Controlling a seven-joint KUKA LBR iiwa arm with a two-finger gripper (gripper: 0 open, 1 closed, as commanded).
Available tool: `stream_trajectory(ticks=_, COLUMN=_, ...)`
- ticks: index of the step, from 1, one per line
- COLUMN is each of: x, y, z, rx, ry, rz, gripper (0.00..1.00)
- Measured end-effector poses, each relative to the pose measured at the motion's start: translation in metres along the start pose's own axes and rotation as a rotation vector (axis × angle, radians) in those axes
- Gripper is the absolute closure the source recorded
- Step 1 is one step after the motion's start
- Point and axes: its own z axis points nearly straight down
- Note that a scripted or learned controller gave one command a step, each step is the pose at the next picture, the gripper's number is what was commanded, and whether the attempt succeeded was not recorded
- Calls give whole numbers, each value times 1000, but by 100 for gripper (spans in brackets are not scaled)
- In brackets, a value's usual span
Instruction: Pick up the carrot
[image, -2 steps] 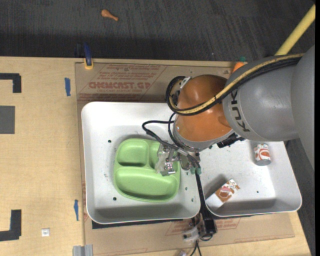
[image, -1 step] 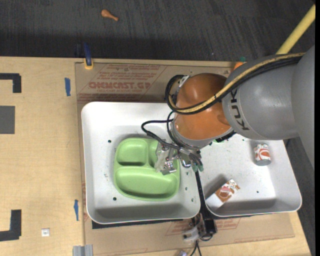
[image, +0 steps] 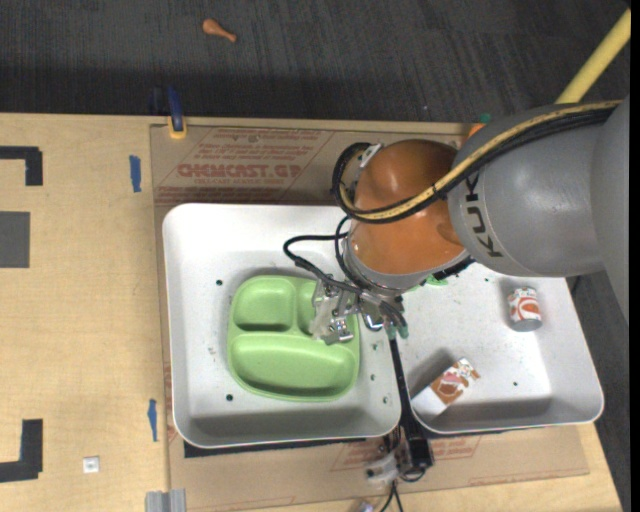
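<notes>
The arm (image: 520, 200) is hung over the left bin (image: 190, 300), with the gripper (image: 338, 318) at the green tray (image: 285, 345); its opening cannot be told. The tray could be grabbed by mistake, since the only carrot-like orange piece (image: 218, 30) is seen well outside both bins.

A robot lab: taped plywood bench (image: 80, 330), 2 white bins (image: 190, 300), cabled arm (image: 540, 200).
</notes>
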Motion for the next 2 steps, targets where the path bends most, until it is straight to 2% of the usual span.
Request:
stream_trajectory(ticks=1, x=0, y=0, z=0, rx=0, ry=0, rz=0, gripper=0)
stream_trajectory(ticks=2, x=33, y=-60, z=-52, rx=2, ry=15, rz=-253, gripper=0)
